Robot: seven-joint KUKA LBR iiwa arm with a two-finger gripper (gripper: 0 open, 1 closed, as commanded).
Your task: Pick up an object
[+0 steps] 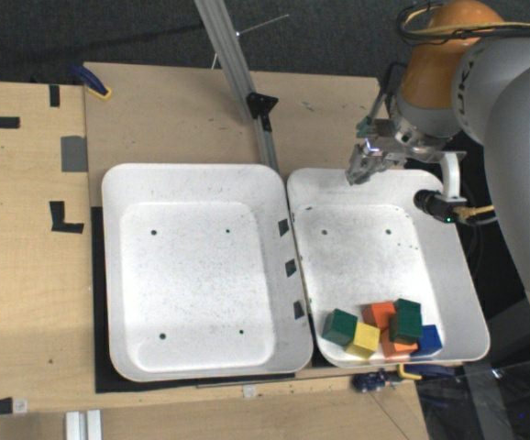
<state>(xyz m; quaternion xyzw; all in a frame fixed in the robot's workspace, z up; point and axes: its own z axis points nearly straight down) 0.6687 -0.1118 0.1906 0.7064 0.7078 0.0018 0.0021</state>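
Observation:
Several small blocks lie clustered at the near end of the right bin (pixel 448 264): a green block (pixel 340 325), a yellow block (pixel 366 338), an orange block (pixel 380 314), a dark green block (pixel 408 318) and a blue block (pixel 428 339). My gripper (pixel 364 169) hangs over the far rim of the right bin, well away from the cluster. Nothing shows between its fingers.
The left bin (pixel 118 246) sits beside the right one. A slanted metal pole (pixel 233 53) runs down to the gap between the bins. The grey arm with its orange band (pixel 444 58) fills the upper right. Black tape marks and a blue-yellow clip (pixel 91 81) lie on the bench at left.

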